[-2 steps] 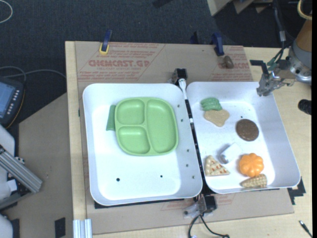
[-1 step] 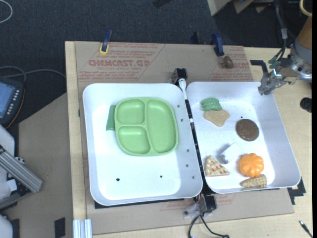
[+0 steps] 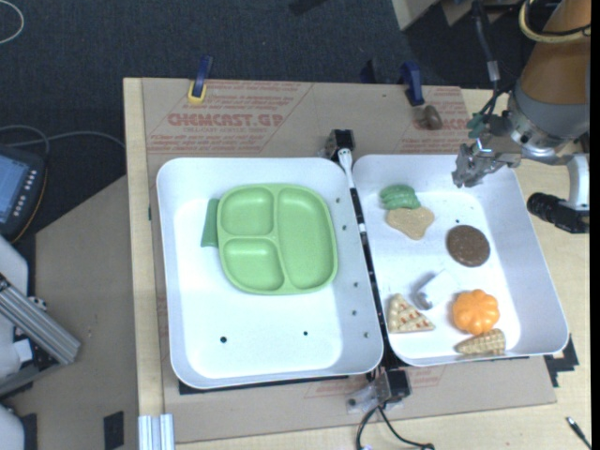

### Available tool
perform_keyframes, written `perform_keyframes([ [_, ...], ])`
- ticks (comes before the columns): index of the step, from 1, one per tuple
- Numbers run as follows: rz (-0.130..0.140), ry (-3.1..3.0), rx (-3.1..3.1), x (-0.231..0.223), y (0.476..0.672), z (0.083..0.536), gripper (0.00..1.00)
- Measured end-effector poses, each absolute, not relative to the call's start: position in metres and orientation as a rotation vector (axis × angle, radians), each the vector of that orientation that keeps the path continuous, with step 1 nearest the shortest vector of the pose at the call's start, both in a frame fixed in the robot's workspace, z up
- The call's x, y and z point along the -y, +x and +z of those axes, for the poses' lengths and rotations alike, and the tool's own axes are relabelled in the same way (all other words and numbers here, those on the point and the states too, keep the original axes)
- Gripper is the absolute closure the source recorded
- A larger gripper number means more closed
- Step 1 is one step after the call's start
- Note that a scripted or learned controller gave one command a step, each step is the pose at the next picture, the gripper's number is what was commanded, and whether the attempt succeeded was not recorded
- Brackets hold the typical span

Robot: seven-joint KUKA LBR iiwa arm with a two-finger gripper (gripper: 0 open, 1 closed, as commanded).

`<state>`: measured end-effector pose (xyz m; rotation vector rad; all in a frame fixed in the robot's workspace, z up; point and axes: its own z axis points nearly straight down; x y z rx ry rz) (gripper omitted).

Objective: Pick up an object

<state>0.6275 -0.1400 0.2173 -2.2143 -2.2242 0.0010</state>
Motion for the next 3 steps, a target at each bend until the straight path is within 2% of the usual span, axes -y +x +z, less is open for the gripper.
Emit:
perform_keyframes([
  [1,-0.002,-2.214,2.226,0.090,0.621,0.233,1.00],
  [2,0.002,-2.217,2.222,0.066,0.621,0.220,1.00],
  [3,-0.003,-2.222,2.224,0.065,0.618,0.234,1.00],
])
